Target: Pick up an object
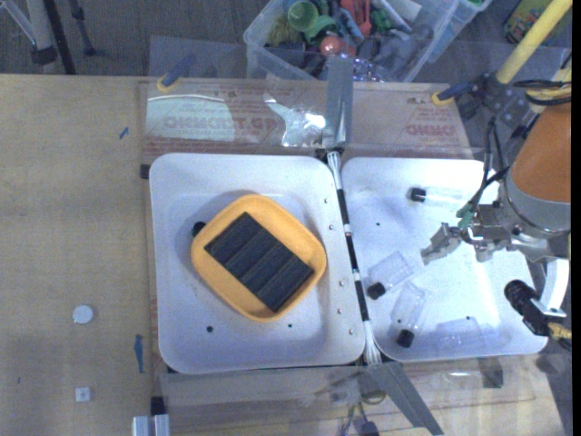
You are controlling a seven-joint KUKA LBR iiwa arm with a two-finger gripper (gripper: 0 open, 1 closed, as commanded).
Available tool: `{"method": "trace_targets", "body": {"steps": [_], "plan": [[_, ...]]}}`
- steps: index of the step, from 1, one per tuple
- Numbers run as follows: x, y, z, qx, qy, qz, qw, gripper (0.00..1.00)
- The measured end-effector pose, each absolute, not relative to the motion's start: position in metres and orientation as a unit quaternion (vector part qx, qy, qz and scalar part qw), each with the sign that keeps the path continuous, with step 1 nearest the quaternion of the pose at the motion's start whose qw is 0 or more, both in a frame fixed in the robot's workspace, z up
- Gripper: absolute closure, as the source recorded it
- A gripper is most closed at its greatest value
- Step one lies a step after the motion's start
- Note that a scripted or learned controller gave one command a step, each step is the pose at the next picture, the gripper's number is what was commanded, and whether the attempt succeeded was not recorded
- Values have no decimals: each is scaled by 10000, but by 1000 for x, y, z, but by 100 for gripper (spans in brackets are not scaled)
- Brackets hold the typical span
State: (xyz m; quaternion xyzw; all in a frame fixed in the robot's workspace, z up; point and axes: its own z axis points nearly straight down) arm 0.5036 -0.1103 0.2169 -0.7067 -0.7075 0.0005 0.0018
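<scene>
A yellow rounded case with a black ribbed panel [258, 257] lies tilted in the left bin [172, 243]. The right bin [490, 330] holds several clear plastic vials with black caps: one near the back [434, 193], one near the divider [390, 269], one toward the front [409, 309]. My gripper [438, 245] hangs over the middle of the right bin, pointing left, just right of and above the vial near the divider. I see nothing held in it.
A strip of clear packaging [456, 336] lies at the right bin's front. Behind the bins stand a cardboard sheet [209, 116] and a clear tub of toys [363, 16]. Cables and the arm's orange band [549, 157] crowd the right side.
</scene>
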Motion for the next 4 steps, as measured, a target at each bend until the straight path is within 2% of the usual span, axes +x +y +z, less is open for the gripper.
{"method": "trace_targets", "body": {"steps": [1, 2, 4], "plan": [[479, -78, 184, -6541, -7564, 4, 14, 0], [497, -54, 267, -5871, -8095, -6, -12, 0], [497, -54, 267, -5873, -8093, -6, -13, 0]]}}
